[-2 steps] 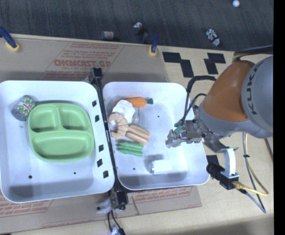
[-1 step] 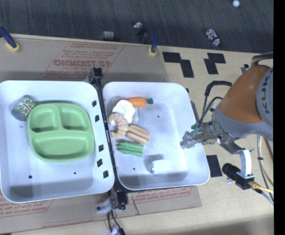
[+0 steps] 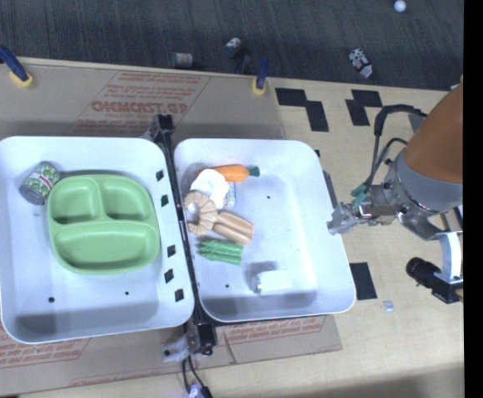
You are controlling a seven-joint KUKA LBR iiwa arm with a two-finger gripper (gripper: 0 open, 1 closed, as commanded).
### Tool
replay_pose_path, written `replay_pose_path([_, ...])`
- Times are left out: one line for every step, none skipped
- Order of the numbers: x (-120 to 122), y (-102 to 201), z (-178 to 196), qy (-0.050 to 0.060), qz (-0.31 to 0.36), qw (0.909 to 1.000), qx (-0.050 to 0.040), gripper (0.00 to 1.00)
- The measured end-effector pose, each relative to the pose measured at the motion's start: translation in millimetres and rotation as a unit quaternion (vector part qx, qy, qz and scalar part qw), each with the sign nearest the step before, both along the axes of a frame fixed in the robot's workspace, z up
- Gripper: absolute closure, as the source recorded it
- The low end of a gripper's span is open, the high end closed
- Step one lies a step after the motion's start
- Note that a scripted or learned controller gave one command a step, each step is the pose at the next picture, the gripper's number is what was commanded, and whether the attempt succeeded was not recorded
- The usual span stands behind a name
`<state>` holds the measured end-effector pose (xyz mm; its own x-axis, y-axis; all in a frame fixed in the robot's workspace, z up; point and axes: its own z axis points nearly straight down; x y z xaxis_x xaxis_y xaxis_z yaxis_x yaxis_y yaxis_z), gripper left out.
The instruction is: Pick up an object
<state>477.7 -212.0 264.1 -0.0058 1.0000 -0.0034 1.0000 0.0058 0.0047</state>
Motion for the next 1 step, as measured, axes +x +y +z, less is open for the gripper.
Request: replay_pose_path([57.5,74.4,-61.7,0.004,0.000,1.0000,0.0025,1.00])
